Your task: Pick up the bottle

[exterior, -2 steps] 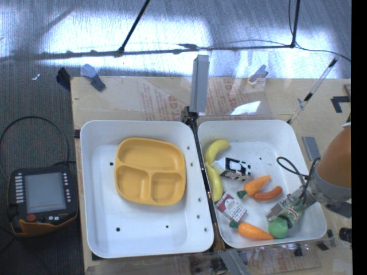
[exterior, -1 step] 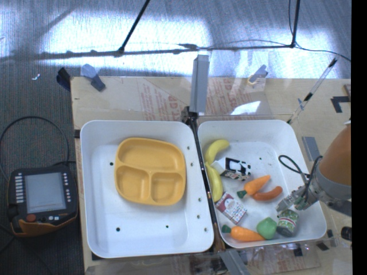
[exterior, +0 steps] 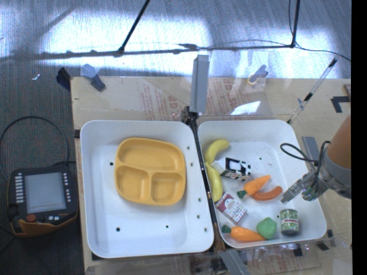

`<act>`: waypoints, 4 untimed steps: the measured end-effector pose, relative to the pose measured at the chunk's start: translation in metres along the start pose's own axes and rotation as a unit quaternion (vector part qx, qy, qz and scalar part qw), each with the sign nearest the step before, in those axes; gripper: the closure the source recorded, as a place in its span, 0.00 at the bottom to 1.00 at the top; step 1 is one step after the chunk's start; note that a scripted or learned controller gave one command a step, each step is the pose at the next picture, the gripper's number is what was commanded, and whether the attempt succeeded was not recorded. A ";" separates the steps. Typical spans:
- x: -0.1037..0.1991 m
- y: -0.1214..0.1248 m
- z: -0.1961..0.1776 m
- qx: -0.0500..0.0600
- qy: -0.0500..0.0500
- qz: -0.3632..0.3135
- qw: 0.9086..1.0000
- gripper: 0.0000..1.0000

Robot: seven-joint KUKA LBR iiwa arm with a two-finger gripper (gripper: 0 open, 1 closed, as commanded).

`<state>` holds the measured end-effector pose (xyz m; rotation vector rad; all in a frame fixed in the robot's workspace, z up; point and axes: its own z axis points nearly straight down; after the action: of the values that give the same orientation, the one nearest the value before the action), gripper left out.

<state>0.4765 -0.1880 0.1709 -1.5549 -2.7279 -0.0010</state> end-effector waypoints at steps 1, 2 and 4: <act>0.000 0.000 0.000 0.000 0.000 0.001 1.000 0.00; 0.006 0.005 0.083 -0.001 -0.001 -0.139 0.990 0.00; 0.046 0.034 -0.057 0.000 0.000 -0.184 0.983 1.00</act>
<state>0.4826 -0.1307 0.2279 -1.0274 -2.9681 -0.0010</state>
